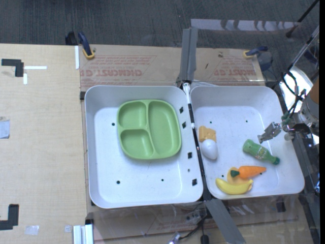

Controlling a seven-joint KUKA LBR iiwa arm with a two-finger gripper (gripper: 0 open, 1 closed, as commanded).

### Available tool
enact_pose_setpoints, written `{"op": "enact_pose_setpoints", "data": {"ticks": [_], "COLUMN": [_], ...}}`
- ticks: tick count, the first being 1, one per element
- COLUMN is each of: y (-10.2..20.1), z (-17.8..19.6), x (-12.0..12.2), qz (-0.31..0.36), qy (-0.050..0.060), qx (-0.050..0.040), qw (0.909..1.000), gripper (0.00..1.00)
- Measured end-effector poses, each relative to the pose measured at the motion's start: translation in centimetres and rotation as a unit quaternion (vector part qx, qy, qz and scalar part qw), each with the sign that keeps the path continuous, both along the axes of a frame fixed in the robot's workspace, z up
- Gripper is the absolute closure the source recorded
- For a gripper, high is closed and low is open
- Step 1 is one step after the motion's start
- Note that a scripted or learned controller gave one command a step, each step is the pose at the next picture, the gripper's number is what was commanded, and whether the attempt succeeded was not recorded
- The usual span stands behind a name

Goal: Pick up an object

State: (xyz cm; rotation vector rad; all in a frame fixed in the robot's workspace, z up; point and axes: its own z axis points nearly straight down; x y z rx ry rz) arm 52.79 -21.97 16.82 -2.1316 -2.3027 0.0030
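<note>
The right bin (pixel 233 103) holds several small items. A green bottle (pixel 260 152) lies on its side near the right wall. Below it is an orange carrot (pixel 250 171), which touches a yellow banana (pixel 233 186) at the front. A white egg (pixel 209 149) rests against a yellow-orange block (pixel 206 133) by the left wall. My gripper (pixel 268 133) hangs over the bin's right side, just above and to the right of the green bottle, with nothing visibly held. The grey arm reaches in from the right edge.
The left bin (pixel 142 184) holds a green divided plate (pixel 149 129) in its upper middle. A grey divider (pixel 192 136) separates the two bins. Blue clamps (pixel 85 44) and cardboard sit behind the bins. Light wooden bench surface lies to the left.
</note>
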Motion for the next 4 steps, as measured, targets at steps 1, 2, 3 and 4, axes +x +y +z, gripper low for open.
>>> {"op": "enact_pose_setpoints", "data": {"ticks": [1, 2, 3, 4], "y": [0.6, 0.3, 6.6, 12.4], "z": [-7.9, -7.2, 0.7, 3.5], "x": [-3.1, -3.2, -1.1, 1.3], "qz": [-0.008, -0.011, -0.092, -0.084], "qy": [0.000, 0.001, 0.000, 0.000], "qx": [0.0063, 0.0034, -0.0008, -0.0014], "qw": [0.9999, 0.9999, 0.9958, 0.9964], "gripper": [0.00, 1.00, 1.00, 1.00]}}
